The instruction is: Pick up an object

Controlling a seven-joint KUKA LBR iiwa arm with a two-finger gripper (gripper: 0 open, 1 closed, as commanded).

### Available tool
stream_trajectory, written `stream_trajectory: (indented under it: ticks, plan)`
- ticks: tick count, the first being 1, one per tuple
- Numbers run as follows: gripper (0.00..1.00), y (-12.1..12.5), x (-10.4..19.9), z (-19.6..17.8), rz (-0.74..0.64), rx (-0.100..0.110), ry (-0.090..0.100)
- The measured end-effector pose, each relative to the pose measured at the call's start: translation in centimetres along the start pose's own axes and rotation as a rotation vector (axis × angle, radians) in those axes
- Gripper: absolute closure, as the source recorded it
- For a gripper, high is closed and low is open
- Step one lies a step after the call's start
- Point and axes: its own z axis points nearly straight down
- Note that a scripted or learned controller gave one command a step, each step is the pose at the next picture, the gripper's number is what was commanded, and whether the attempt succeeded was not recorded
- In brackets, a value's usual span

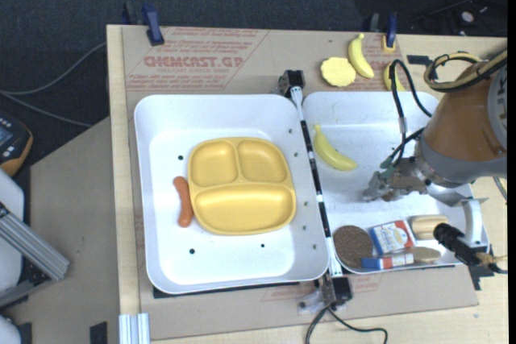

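My gripper (385,186) hangs low over the middle of the right bin (359,110), on the grey arm with its orange band (468,125). A yellow banana (332,153) lies on the bin floor to the gripper's upper left, apart from it. Along the bin's front edge sit a brown disc (351,244), a small printed box (392,238), a tan bread-like piece (429,223) and a thin blue-ended item (389,260). I see nothing under or in the gripper.
The left bin (153,118) holds a yellow divided plate (240,185) with an orange sausage (184,201) beside it. Behind the right bin, on the bench, lie a second banana (360,56) and a yellow round piece (338,72). Cables loop at the far right.
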Motion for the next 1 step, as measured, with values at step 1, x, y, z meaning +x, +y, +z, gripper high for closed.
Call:
stream_trajectory:
  ticks: [1]
  plan:
    - [1.0,10.21,4.98,-6.63,-0.002,-0.011,-0.002]
